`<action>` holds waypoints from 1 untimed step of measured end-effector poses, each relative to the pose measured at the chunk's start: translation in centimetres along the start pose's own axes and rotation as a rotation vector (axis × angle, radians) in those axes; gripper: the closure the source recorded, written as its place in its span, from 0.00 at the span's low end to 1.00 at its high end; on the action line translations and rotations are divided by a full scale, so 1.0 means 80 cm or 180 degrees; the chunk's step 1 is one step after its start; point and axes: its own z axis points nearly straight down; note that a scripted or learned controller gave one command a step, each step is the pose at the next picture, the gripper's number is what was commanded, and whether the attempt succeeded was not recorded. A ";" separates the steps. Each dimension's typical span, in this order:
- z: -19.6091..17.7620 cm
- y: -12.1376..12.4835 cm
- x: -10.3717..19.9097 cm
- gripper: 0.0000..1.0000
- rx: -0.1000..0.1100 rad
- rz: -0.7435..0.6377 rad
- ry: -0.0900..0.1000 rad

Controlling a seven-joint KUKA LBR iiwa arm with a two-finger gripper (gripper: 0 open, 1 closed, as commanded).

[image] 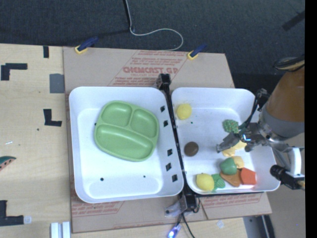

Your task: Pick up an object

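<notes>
While my arm [287,103] reaches in from the right, my fingers [232,144] hang low in the right bin [213,94], spread apart with nothing between them. They sit just below a green broccoli piece [230,126] and just above a pile in the bin's near right corner: a green pepper [228,166], an orange block [248,176] and a yellow piece [237,160] beside them. A yellow lemon [205,182] lies near the front wall, a brown ball [191,148] near the divider, and a yellow ball [184,111] farther back. The left bin [79,133] holds a green divided plate [127,130]. Both bins rest on cardboard [99,66] over the tabletop [27,108].
</notes>
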 end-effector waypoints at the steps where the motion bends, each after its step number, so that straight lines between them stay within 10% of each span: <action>1: -0.012 0.000 0.001 1.00 0.0004 -0.0003 0.0002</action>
